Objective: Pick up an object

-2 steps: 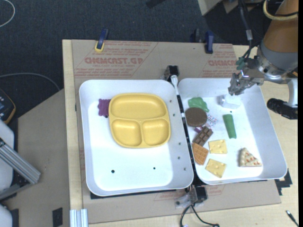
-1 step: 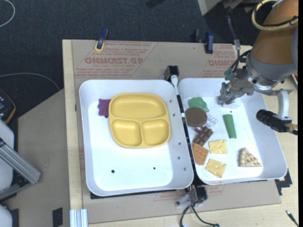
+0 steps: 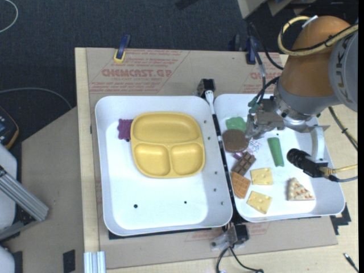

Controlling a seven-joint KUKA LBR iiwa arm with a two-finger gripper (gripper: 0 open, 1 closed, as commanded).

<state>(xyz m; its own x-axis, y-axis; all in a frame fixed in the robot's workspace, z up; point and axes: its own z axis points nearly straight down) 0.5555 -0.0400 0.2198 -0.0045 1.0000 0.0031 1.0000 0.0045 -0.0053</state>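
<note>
Two white bins are seen side by side on the desk (image 3: 91, 152). In the left bin (image 3: 114, 209) a yellow divided plate (image 3: 168, 143) is placed, with a purple item (image 3: 124, 129) touching its left edge. Over the right bin (image 3: 327, 201) the gripper (image 3: 257, 127) is lowered, just beside a brown cookie (image 3: 233, 140) and a green block (image 3: 235, 123). Nearby, a green stick (image 3: 276, 151), a chocolate bar (image 3: 244, 163), a waffle (image 3: 240, 184), two cheese pieces (image 3: 261, 176) and a pizza slice (image 3: 299, 190) are laid.

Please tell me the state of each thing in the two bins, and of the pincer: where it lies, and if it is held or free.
Yellow tray: flat in the left bin, compartments up.
Purple piece: partly under the tray's left edge.
Brown cookie: free, beside the pincer.
Green stick: lying free.
Pizza slice: lying free.
Cheese pieces: lying free.
Pincer: low over the right bin, grip unclear.
</note>
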